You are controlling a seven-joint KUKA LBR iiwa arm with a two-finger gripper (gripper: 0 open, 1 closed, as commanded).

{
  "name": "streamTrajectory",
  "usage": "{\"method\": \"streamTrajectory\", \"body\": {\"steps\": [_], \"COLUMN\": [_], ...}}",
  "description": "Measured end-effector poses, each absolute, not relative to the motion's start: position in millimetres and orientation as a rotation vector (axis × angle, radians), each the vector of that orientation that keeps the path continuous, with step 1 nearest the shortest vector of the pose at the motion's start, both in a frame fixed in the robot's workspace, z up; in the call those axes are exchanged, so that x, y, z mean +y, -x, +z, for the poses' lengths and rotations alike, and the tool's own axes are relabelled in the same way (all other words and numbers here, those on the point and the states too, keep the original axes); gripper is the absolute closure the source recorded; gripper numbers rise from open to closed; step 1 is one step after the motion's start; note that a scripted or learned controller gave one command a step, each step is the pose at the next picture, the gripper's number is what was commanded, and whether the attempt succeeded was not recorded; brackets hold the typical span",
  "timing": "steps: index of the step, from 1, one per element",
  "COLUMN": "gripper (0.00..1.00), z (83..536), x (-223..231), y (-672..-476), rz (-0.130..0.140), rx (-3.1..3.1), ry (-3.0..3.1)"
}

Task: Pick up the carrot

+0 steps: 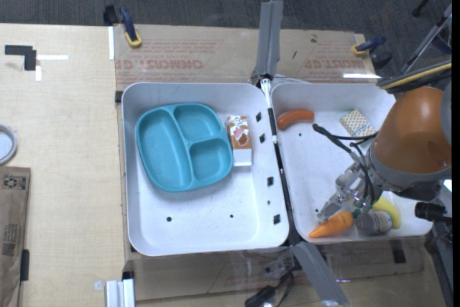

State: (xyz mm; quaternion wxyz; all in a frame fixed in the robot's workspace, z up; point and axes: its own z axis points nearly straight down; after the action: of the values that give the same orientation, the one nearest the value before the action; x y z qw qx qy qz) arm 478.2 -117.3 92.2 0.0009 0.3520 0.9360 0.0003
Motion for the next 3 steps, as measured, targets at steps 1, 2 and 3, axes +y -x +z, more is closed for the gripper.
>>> {"method": "streamTrajectory", "body": {"steps": [1,2,3], "gripper": [0.00,0.00,0.00], "z": [164,191,91], "x": [-153,-77,-119], "y": [-509.9,-477.8,-477.2], "rz": [-0.001,-0.002,0.000], "rx": [2.791,2.630,2.879], "ry": [-1.441,-1.722,-1.258]}}
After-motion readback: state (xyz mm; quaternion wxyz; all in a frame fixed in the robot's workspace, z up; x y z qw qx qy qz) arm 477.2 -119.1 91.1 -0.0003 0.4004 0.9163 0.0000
